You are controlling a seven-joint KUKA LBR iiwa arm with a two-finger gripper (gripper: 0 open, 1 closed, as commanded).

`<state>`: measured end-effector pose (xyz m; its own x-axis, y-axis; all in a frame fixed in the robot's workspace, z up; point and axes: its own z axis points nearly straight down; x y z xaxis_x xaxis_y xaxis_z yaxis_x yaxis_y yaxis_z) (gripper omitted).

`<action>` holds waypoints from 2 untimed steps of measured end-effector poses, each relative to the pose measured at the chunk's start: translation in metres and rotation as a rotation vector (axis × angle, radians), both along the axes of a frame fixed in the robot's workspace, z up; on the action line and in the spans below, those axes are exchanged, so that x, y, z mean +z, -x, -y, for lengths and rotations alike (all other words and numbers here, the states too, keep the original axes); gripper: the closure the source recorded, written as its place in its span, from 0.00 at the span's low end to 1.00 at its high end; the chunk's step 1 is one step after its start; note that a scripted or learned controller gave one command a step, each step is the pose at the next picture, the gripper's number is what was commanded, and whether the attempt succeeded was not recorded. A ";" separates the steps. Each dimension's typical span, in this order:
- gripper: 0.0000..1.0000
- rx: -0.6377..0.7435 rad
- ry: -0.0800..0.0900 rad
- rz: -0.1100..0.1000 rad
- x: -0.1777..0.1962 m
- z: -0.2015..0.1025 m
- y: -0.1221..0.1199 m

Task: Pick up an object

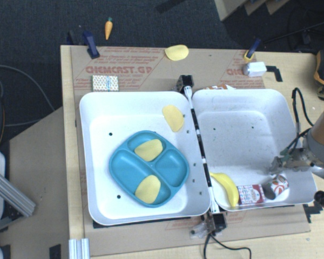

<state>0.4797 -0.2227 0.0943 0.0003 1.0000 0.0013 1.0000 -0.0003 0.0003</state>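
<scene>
In the right bin (243, 104) a yellow banana (227, 188) lies by the front left corner. Beside it a red and white can (263, 192) lies on its side along the front wall. My gripper (283, 163) reaches in from the right edge and hangs just behind and above the can's right end. The left bin (97, 117) holds a blue divided plate (173, 169) with two yellow pieces (149, 149) in its compartments, and a third yellow piece (173, 117) lies near that bin's back right corner.
On the bench behind the bins lie a yellow piece (176, 52), a small patterned packet (105, 82), a white block (255, 68) and blue clamps (89, 44). A black cable (297, 112) loops over the right bin's right wall near the arm.
</scene>
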 end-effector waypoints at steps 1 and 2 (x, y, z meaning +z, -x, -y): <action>1.00 0.003 0.001 0.004 0.057 -0.050 -0.102; 1.00 0.003 0.001 0.002 0.091 -0.145 -0.125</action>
